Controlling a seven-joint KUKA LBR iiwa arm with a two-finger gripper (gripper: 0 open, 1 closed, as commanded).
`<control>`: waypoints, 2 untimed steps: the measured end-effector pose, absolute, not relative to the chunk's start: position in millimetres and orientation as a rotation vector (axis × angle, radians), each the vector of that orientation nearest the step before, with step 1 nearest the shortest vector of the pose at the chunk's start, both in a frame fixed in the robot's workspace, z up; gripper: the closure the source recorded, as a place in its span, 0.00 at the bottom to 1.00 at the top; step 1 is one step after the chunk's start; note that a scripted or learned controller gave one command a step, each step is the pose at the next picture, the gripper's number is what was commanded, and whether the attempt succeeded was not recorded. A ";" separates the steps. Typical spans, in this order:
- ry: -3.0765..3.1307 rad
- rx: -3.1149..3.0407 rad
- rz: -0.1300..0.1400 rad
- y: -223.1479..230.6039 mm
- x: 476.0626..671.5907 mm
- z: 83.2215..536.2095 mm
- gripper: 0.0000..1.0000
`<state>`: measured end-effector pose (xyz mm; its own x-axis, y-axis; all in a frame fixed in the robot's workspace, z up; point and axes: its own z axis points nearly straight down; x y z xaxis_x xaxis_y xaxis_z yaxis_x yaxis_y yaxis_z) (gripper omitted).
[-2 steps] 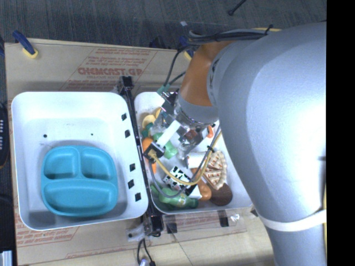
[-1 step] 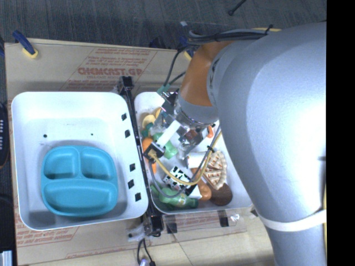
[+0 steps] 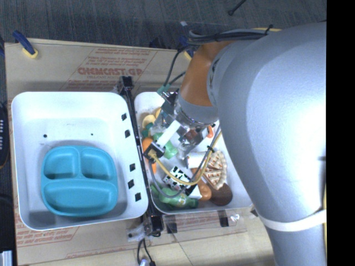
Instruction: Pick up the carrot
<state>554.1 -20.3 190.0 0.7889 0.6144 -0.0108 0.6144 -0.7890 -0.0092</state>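
The big grey arm [image 3: 277, 126], smooth and rounded with an orange band [image 3: 197, 76] above its wrist, reached in from the right and covered much of the right white bin [image 3: 145, 100]. Its gripper [image 3: 169, 151] hung low among the clutter in that bin, wrapped in cables and tags; whether it was open or closed could not be told. The carrot [image 3: 147, 144], a small smooth orange piece, lay at the bin's left wall, just beside the gripper's left side, partly hidden. Near it were a waffle-like tan piece with a grid texture [image 3: 215, 170], a dark brown rounded lump [image 3: 221, 195] at the bin's near corner, and green items [image 3: 177, 201] along the near wall. The left white bin [image 3: 66, 107], shallow with rounded corners, carried a glossy blue plastic tray [image 3: 80, 179] with three compartments. Both bins sat on a cardboard sheet with red print [image 3: 111, 65] on the tabletop.
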 end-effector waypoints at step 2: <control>-1.019 -2.966 0.021 -20.3 554.1 190.0 0.00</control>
